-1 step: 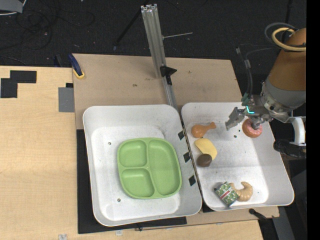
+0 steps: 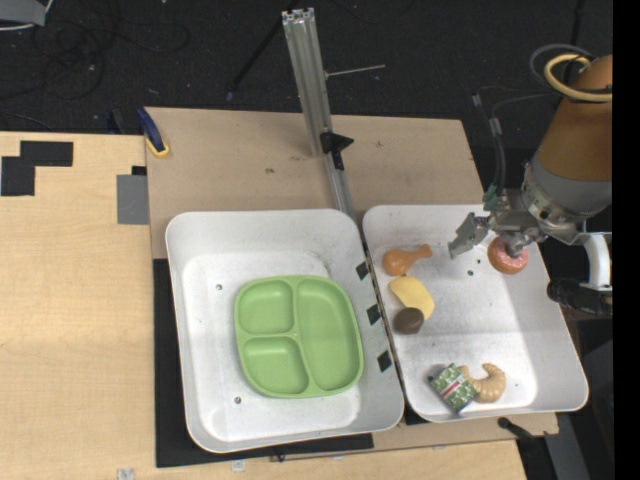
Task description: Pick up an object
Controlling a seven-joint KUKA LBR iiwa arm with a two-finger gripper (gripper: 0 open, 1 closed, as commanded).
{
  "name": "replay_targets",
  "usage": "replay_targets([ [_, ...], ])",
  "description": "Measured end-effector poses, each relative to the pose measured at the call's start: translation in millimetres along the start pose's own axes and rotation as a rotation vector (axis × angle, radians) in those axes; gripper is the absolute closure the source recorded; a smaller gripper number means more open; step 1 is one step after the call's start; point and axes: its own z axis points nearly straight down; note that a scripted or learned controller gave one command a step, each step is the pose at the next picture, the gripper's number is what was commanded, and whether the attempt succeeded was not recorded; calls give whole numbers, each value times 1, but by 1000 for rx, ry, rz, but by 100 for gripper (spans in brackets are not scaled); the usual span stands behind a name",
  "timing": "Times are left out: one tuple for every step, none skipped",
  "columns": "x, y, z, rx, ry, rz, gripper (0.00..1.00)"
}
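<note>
Holding green plate [image 2: 298, 336]: left bin [image 2: 190, 268] | right bin [image 2: 560, 368]: toy food

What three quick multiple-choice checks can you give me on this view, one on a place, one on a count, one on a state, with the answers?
1. Where does the green divided plate lie?
A. in the left bin
B. in the right bin
C. on the bare bench

2. How many compartments does the plate have?
A. two
B. three
C. five

3. How does the croissant lie relative to the green packet?
A. touching it, on its right
B. in the other bin
C. stacked on the plate

Answers: 1 A, the plate sits inside the left bin's white walls. 2 B, two small sections lie beside one long one. 3 A, the croissant rests against the packet near the right bin's front edge.
</note>
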Motion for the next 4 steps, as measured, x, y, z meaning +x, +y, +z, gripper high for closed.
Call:
replay_targets([
  [7, 7, 54, 7, 1, -3, 0],
  [8, 9, 98, 7, 1, 0, 0],
  [7, 12, 132, -9, -2, 2, 0],
  [7, 10, 125, -2, 0, 6, 100],
])
